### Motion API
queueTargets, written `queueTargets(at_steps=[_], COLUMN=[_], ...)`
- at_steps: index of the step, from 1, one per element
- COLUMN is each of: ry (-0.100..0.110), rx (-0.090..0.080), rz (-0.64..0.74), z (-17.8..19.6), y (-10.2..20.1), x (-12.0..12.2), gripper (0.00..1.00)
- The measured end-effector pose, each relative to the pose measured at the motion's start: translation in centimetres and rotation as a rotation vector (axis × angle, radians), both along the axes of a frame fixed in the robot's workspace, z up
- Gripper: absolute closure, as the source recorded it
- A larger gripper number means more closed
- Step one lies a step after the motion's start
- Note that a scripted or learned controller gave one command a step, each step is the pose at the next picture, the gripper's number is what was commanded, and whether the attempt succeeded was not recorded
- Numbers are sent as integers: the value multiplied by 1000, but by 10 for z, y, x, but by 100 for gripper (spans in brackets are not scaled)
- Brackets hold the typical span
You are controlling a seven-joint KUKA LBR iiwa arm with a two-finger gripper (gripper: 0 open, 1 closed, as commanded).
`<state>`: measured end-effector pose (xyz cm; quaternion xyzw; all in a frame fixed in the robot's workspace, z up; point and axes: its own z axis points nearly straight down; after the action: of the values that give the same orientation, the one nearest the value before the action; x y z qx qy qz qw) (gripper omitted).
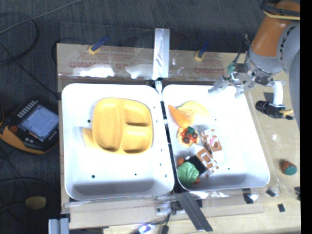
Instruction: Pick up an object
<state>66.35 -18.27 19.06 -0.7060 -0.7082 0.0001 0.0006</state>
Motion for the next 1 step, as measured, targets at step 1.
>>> queueTargets(at_steps=[1], ry=[-11], rx=[0], rz=[24], z=[-93], y=[60], x=[-30], gripper=[0])
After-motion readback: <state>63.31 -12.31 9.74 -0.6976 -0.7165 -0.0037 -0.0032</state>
